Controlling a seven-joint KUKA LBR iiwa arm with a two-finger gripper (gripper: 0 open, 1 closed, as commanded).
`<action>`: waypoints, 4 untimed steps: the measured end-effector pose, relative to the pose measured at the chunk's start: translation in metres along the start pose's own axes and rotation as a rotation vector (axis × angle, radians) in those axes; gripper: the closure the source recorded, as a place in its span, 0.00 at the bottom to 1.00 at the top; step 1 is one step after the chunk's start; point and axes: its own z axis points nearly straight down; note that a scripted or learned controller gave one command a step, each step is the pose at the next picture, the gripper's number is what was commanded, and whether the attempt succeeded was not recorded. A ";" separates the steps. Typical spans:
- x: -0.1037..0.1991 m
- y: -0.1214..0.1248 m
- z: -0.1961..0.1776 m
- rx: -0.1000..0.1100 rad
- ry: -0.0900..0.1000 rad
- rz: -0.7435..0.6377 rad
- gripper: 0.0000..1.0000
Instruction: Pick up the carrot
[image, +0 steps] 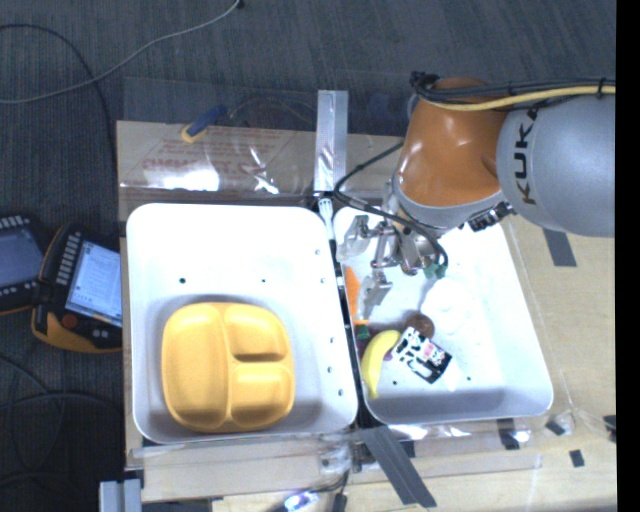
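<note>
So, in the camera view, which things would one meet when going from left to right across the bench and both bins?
Handheld controller → yellow divided tray in the left bin → carrot at the right bin's left wall → black-and-white item.

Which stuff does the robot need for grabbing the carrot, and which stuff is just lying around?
Needed:
carrot, by the right bin's left wall
gripper, right beside it
right bin

Just lying around:
banana
black and white packet
brown round thing
yellow divided tray
left bin
</note>
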 end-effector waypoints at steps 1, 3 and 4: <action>-0.001 0.003 -0.010 -0.007 -0.004 -0.001 1.00; 0.025 -0.013 -0.251 0.000 -0.005 -0.200 1.00; 0.029 0.108 -0.163 -0.003 -0.002 -0.288 1.00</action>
